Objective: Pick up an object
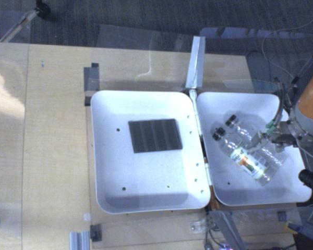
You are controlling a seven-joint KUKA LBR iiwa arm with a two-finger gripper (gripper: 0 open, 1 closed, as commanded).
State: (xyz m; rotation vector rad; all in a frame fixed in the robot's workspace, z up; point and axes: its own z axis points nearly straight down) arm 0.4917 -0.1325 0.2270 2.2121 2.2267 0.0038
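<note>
Reaching in from the right, the claw (268,134) sits low over the right-hand shallow white plastic bin (219,105), and we cannot tell how its grip stands, because the dark metal parts blur into the glare. Just beside it, perhaps touching, lie two clear plastic bottles with black caps (235,134), side by side and tipped flat on the bin floor, caps pointing up-left. The nearer one wears a green and orange label (246,162) round its smooth, see-through body. We see nothing plainly lifted. Behind the claw rises the grey arm with its orange band (312,100). Leftward, the second white bin (109,119) has rounded corners and holds a dark ribbed rectangular mat (155,135). Both bins rest on the pale wooden desk (47,139).
</note>
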